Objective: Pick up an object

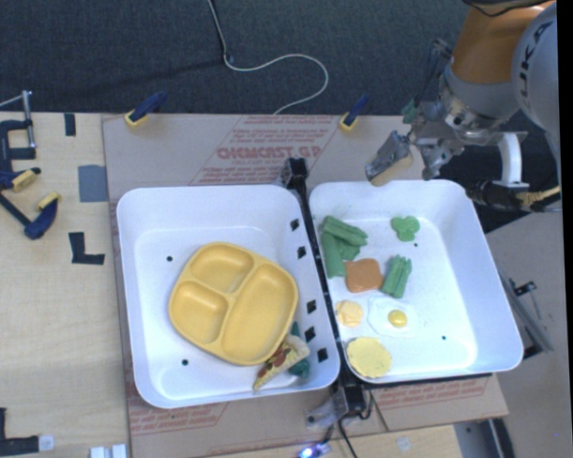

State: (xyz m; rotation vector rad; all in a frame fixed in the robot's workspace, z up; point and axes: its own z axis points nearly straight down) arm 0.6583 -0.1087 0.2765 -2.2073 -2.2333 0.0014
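My gripper (411,161) hangs above the far rim of the right bin (475,264), its two fingers apart with nothing between them. Below it in that bin lie toy foods: green bean pods (341,233), a small green broccoli piece (406,228), a brown toast square (363,274), a green ridged piece (397,276), a fried egg (395,316), a small yellow piece (349,313) and a yellow round disc (369,357). All of them lie apart from the gripper.
The left bin (143,275) holds a yellow divided plate (235,302), with a pizza slice (277,365) and a small green item (300,367) at its near right corner. Clamps (13,177) sit on the bench at far left. A cable (262,60) runs behind the bins.
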